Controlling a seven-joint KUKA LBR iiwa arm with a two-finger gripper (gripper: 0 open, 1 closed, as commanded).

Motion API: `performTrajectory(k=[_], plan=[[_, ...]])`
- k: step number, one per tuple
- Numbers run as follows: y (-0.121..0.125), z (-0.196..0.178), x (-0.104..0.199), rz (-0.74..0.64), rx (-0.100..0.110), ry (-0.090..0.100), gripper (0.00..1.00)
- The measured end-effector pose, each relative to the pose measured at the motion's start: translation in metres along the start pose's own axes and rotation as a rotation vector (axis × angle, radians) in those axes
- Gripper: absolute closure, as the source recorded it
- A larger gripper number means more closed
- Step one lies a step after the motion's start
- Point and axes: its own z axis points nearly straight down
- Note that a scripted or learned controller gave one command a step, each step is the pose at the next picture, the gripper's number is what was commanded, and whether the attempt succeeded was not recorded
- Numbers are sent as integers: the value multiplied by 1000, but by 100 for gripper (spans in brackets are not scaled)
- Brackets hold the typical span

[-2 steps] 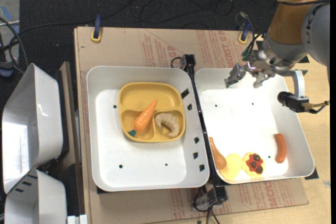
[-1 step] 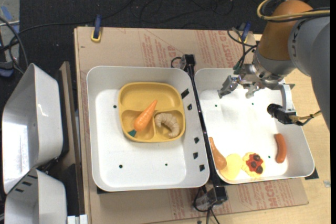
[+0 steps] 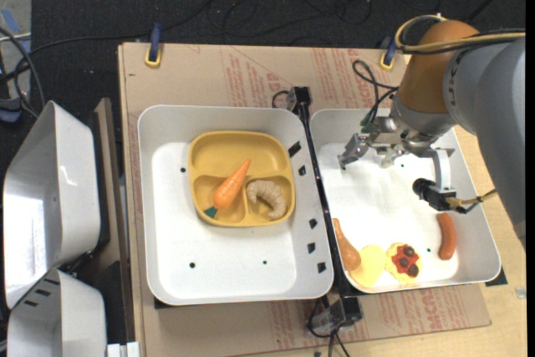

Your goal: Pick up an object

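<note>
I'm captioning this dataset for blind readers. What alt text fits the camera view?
A grey arm reaches from the right, its claw over the right bin, which holds a sausage and other toy foods at its near edge. In the left bin, a yellow plate holds a carrot and a shrimp.

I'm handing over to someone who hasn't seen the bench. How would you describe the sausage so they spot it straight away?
Start at the right-hand white bin, the one under the arm. Along its right wall, near the front corner, lies the sausage, a small reddish-orange stick set lengthwise. Its neighbours to the left are a flat yellow piece with dark red berries on it and a tapered drumstick; only the sausage is even, round-ended and alone.
</note>
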Motion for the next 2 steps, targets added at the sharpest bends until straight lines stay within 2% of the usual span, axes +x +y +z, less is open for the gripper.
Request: performTrajectory(k=[1, 2], plan=[[2, -14, 0, 0, -7, -1, 100], [-1, -74, -8, 1, -12, -3, 100]])
